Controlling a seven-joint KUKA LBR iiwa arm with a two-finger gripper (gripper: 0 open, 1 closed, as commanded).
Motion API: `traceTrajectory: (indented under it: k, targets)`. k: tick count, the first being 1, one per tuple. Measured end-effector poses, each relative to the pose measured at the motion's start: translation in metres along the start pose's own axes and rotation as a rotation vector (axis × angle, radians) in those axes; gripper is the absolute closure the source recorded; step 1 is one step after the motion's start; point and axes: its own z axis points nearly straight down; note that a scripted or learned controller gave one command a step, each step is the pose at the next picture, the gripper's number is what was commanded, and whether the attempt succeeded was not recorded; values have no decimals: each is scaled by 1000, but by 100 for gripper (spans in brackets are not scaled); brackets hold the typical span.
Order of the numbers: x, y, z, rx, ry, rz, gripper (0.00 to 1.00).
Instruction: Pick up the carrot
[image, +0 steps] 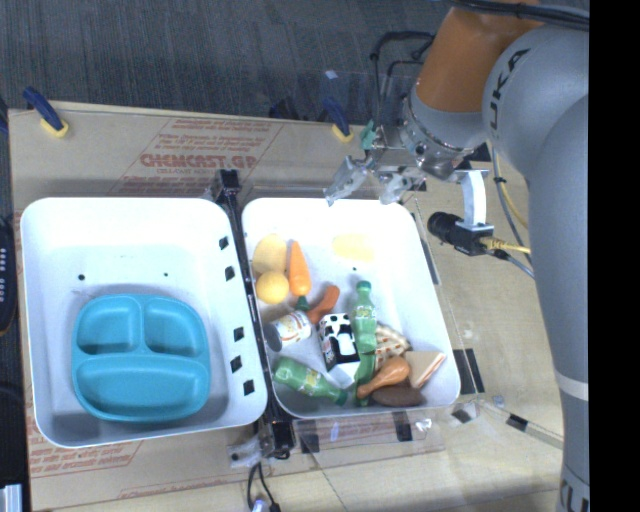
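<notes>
The carrot is lying among toy food in the right bin, a blue tray is sitting in the left bin, and the gripper is hovering open, empty, over the far rim.

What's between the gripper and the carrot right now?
In the camera view, bare white bin floor and the bin's far rim lie between the gripper and the carrot. A pale yellow piece sits just right of that line.

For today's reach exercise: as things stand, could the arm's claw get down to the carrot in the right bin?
Probably yes. The carrot lies on top, uncovered, beside two yellow fruits, and the claw hovers above the bin's far rim with nothing between them.
</notes>
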Motion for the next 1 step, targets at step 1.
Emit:
traceTrajectory:
  k: [1]
  targets:
    - [19, -29, 133, 15, 3, 72, 0]
